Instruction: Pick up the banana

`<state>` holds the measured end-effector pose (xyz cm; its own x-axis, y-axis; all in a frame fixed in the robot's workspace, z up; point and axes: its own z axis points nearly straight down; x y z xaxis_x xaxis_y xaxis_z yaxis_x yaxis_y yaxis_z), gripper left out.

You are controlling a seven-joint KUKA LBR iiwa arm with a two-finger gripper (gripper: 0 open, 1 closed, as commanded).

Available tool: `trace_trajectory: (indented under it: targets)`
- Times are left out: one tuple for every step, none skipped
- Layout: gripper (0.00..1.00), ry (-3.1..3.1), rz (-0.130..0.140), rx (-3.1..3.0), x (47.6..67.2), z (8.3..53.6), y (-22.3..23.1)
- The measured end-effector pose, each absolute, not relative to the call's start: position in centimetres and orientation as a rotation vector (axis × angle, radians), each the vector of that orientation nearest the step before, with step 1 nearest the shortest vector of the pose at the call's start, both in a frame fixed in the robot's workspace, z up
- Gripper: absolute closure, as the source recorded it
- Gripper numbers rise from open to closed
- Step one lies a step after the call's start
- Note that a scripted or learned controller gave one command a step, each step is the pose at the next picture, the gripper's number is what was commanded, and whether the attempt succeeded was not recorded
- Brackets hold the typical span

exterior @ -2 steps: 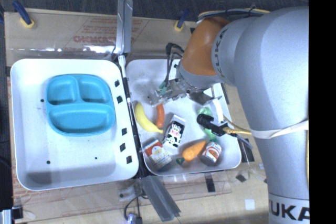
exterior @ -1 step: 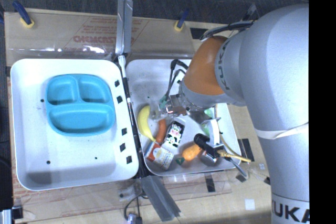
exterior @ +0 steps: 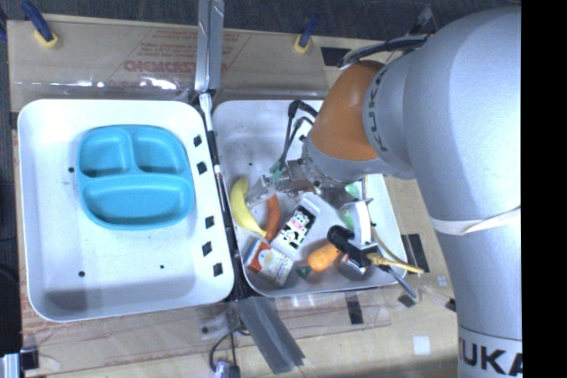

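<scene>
The curved yellow banana [exterior: 240, 206] lies unlifted at the left edge of the right shallow white bin [exterior: 232, 130] — the grasp is, by my judgement, all left to do. The gripper [exterior: 288, 175] hangs just right of it; its state I cannot tell. A slim orange carrot [exterior: 272, 214] and a black-and-white carton [exterior: 297, 228] crowd the banana's right side — likely obstructions

My arm [exterior: 461, 128] comes in from the right of the camera view, its broad grey link filling that side and bending down toward the bench, the orange band [exterior: 345, 115] above the wrist turned to the camera; below it my gripper [exterior: 288, 177] hangs low, too crowded by its own body for me to read
</scene>
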<state>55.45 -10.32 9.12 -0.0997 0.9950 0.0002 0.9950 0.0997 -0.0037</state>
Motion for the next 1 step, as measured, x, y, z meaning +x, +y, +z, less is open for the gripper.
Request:
trace_trajectory:
  targets:
    - [0.0, -2.435, 0.002, -1.987, 59.87, 9.24, -10.24]
